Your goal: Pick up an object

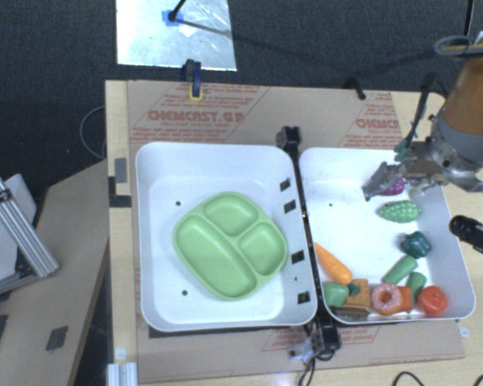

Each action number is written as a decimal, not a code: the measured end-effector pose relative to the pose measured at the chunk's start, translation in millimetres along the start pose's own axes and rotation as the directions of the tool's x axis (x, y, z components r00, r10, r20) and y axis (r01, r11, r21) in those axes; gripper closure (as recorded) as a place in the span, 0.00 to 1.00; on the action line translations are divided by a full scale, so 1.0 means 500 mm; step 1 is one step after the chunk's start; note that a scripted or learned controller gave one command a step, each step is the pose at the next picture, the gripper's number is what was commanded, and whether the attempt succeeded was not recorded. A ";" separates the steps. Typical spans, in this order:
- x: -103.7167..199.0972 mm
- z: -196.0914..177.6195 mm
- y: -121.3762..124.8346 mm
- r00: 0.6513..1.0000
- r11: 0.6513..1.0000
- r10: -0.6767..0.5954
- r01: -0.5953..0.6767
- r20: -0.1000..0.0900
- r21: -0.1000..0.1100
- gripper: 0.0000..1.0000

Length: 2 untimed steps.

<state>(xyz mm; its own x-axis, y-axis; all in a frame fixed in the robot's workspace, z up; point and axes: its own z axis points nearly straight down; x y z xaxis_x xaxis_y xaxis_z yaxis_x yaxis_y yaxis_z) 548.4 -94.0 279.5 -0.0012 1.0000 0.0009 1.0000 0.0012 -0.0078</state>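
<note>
My gripper (pixel 380 183) hangs over the upper middle of the right bin (pixel 338 175), reaching in from the right. A small purple toy (pixel 396 187) shows right against its tip; whether it is gripped or just lying beneath I cannot tell. Just below it lies a bumpy light green toy (pixel 399 211). Further down are a dark teal pepper (pixel 416 244) and a green cucumber (pixel 398 269). Along the bin's front edge sit an orange carrot (pixel 334 264), a pink donut (pixel 385 297) and a red tomato (pixel 431 299).
The left bin (pixel 157 175) holds a light green divided plate (pixel 229 244) at its middle. A green piece (pixel 334 294) and a brown block (pixel 357 296) crowd the right bin's front left corner. The black divider (pixel 299 215) runs between the bins.
</note>
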 end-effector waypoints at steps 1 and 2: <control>0.000 -0.009 0.003 1.000 1.000 -0.002 0.002 0.001 -0.010 0.00; -0.018 0.101 0.012 1.000 1.000 0.000 0.000 0.001 -0.005 0.00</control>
<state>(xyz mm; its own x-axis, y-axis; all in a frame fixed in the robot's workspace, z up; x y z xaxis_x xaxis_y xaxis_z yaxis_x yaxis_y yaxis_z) 554.0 -102.8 228.9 -0.0008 1.0000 0.0002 1.0000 0.0008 -0.0032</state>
